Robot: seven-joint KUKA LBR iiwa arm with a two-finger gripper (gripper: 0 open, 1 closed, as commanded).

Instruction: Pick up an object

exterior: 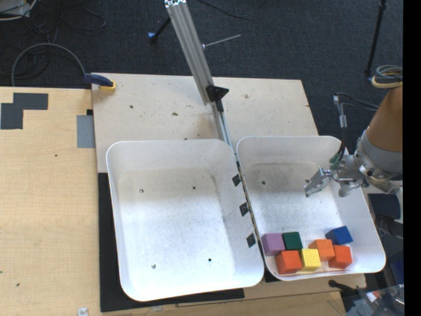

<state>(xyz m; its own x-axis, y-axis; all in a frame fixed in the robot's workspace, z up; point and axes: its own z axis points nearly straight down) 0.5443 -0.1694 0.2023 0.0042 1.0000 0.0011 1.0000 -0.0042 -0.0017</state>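
huddled along the near rim of the right bin (368, 206) sit the blocks: two orange blocks (287, 261) (340, 256) at either end of the front row, a yellow block (310, 259) between them, and behind these a purple block (272, 243), a green block (292, 240) and another orange block (322, 247). these are packed close, several touching. a blue block (339, 234) lies just behind the cluster, toward the bin's right side, a little apart from the rest

the left bin (131, 176) lies alongside, its inner wall touching the right bin's, with small black clips down the seam. both rest on the pale worktop (151, 104)

the arm (388, 137) reaches in over the right bin's right rim, and its gripper (320, 182) hangs over the middle of that bin, well back from the blocks. the metal fingers (314, 184) point left toward the bin's centre; nothing shows between them and they touch no block, but how far apart they stand cannot be told from this slant

a slanted aluminium bar (194, 51) rises from the seam between the bins toward the far side
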